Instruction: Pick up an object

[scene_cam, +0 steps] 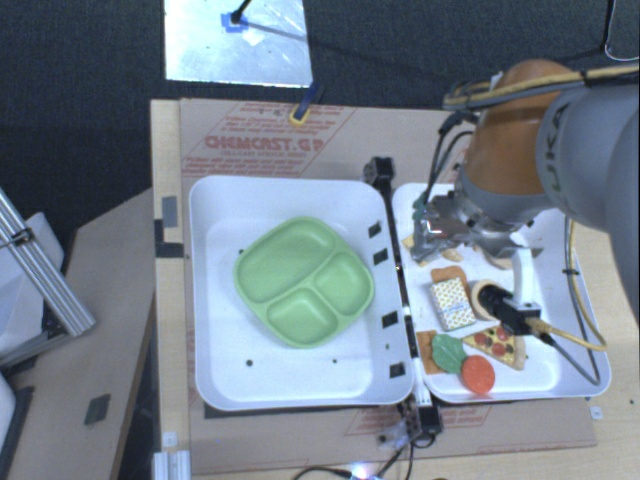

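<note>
Two shallow white bins sit side by side on the table (120, 268). The left bin (215, 368) holds a green divided plate (303, 281), lying near its centre. The right bin (570, 383) holds several small items: a patterned card-like piece (452, 302), a pizza-slice toy (497, 345), a green leaf-shaped piece (449, 350) and a red round piece (478, 374) touching it. The grey arm (590, 138) reaches in from the right, its orange band (515, 138) above the right bin. The tool (432, 223) hangs low over that bin's upper part.
</note>
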Controlling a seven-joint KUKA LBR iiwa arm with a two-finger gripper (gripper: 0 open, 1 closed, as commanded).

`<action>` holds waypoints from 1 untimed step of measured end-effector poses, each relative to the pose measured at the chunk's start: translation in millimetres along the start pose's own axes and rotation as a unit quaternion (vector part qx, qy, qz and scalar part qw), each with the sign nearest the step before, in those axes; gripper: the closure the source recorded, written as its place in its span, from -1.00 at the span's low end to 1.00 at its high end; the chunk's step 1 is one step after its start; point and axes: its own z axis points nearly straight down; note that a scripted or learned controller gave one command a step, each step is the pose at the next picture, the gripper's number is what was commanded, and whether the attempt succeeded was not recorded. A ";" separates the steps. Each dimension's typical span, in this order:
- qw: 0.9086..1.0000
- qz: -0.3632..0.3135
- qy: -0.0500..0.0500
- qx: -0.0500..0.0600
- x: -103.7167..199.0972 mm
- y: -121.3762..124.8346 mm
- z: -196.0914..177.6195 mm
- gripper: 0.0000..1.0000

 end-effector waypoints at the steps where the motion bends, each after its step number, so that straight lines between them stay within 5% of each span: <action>1: 1.000 0.001 0.000 -0.001 9.2 3.1 -17.2 1.00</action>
